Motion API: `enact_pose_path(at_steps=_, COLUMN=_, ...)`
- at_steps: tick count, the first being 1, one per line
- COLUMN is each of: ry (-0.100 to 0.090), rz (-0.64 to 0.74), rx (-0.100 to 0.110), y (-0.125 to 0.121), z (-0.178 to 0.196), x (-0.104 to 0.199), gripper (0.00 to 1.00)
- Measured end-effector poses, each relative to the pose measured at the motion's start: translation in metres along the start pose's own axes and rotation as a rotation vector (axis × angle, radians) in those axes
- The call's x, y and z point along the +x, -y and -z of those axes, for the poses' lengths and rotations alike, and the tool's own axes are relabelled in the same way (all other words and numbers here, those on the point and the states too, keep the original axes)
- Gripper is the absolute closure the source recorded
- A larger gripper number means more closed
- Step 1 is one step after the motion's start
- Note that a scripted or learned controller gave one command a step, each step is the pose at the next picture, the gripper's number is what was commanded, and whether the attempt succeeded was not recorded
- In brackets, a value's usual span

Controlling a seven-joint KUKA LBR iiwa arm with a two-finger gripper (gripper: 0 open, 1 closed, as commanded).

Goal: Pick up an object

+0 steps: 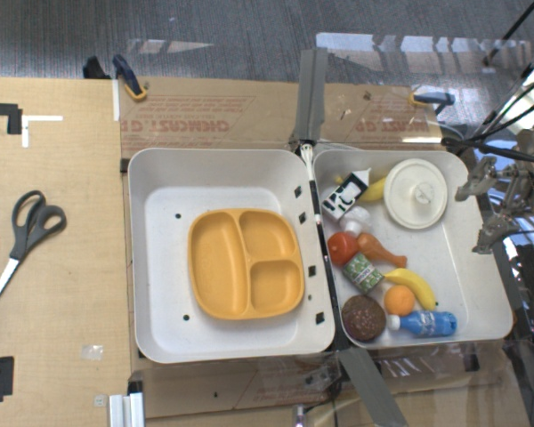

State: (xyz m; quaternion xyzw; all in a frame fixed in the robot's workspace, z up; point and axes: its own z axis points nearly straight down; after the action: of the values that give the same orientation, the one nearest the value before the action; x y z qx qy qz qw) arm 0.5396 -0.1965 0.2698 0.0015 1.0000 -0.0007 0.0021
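On the counter, the right bin holds toy food. We'd take the light, stiff banana mid-body near its front edge. The hand hovers at the right rim; its state we cannot tell.

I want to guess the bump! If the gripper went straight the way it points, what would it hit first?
Probably the round white lid in the right bin: the gripper seems to point left toward it, though its height is hard to judge.
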Motion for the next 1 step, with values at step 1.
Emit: enact_pose_path(at_steps=1, ry=-0.002, rz=0.0, rx=-0.001, y=-0.0348, z=-0.1396, x=0.0168, gripper=0.0)
